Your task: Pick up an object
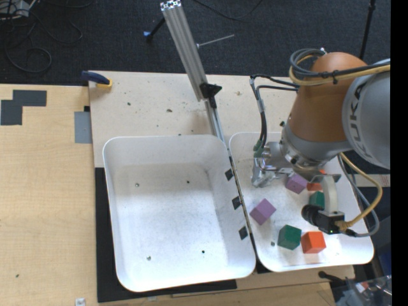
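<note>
The arm (pixel 338 116) is reaching over the right bin (pixel 357 250). Its fingers (pixel 261 176) are hanging near the bin's left wall, and I cannot tell how far apart they are standing. A purple block (pixel 262 210) is lying just below them, apart. Green (pixel 289 237) and orange (pixel 313 241) blocks are sitting farther off.

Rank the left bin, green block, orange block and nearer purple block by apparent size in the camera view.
1. left bin
2-4. green block, orange block and nearer purple block look alike; I won't rank them.
</note>
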You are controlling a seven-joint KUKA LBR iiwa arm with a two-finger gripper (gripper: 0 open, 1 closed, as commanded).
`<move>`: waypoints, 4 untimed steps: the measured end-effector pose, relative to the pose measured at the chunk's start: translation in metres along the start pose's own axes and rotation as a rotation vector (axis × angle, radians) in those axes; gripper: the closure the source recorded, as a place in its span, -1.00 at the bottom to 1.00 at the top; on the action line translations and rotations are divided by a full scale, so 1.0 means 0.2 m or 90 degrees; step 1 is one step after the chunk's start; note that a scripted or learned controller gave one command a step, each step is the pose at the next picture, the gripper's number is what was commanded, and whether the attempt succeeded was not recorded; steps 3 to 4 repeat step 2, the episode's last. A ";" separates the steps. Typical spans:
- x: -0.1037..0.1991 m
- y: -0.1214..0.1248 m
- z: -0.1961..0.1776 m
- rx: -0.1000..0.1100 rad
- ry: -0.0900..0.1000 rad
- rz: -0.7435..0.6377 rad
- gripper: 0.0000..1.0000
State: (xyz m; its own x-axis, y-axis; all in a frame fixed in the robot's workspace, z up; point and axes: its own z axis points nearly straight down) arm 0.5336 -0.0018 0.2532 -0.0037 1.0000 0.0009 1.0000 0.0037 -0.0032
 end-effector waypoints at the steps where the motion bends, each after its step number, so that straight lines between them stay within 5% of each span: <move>1: 0.23 0.13 0.10 0.000 0.000 0.000 1.00; 2: 0.50 0.27 0.13 0.000 0.000 0.000 1.00; 4: 0.50 0.27 0.13 0.000 0.000 0.000 1.00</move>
